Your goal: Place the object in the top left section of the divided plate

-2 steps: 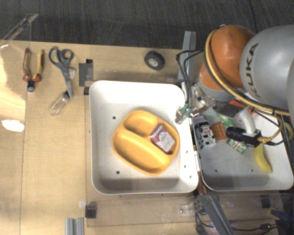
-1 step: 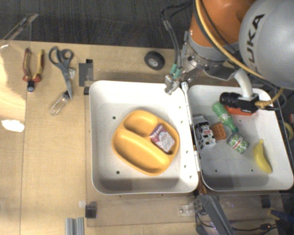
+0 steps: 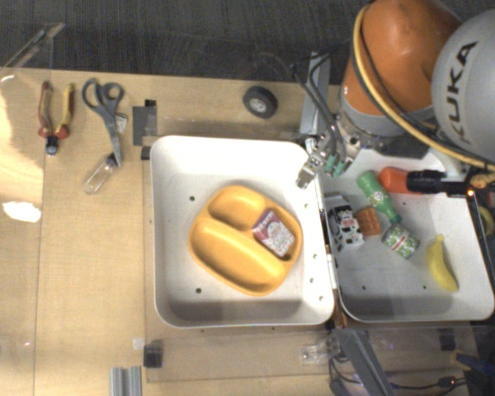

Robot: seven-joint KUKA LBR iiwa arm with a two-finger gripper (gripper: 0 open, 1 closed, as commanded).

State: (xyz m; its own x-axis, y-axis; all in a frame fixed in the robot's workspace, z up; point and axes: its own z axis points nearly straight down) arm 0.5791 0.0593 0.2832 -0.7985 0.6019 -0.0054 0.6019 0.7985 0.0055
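Packet (image 3: 275, 234) lies in the plate's (image 3: 231, 254) right section. Claw (image 3: 312, 168) hovers near the bin's (image 3: 173, 221) top-right corner, grip state indeterminable. Descent should centre over the packet.

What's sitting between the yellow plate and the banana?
In the camera view, between the yellow plate and the banana: the bins' adjoining rims, a small black-and-white object, and a green can.

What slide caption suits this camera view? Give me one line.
Arm's gripper hovers at the left bin's right rim; a small packet lies in the yellow divided plate's right section.
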